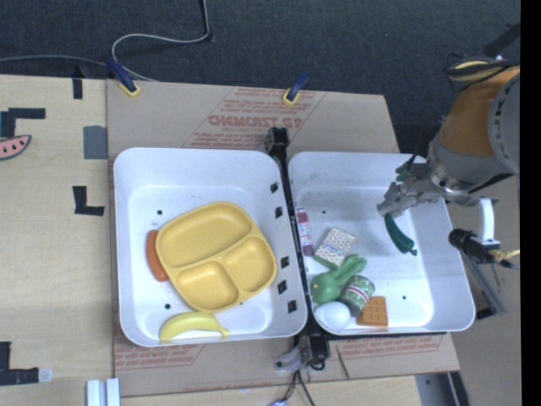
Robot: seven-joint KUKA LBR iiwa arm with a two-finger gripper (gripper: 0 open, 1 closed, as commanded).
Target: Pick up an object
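Claw (397, 212) at three o'clock over the right bin (439, 311), its fingers closed around the upper end of a dark green object (401, 235) that hangs tilted beneath. Left bin (135, 176) carries a yellow divided plate (215, 254).

A divided tray (215, 255) lies in the left bin (135, 227); a small can (357, 293) in the right bin (439, 294).

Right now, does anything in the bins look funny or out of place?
Nothing looks spilled or broken. The yellow tray sits crooked in the left bin, covering part of an orange thing. In the right bin, toys are piled together in the near corner.
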